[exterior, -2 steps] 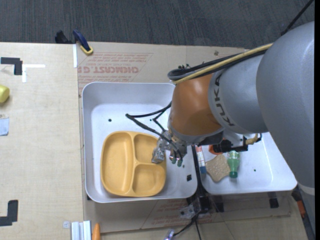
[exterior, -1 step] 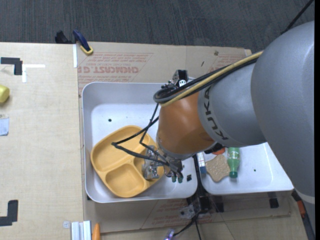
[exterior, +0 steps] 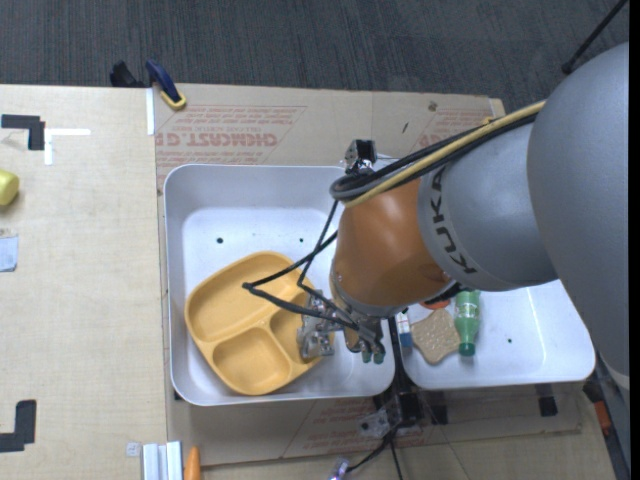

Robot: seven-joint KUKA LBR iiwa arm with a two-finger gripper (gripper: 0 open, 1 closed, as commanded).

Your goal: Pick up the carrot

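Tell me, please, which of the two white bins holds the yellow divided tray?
The left bin holds the yellow divided tray, with the gripper at the tray's right edge; the right bin instead contains a green bottle.

The grey arm (exterior: 560, 178) reached in from the right, orange band (exterior: 385, 243) above the wrist, gripper (exterior: 340, 340) hanging low toward the near side.

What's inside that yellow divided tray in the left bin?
The yellow tray shows bare compartments, nothing lying in them. Its right edge sits under the gripper and the arm's orange band, so anything there is covered. No carrot is seen in the tray's open part.
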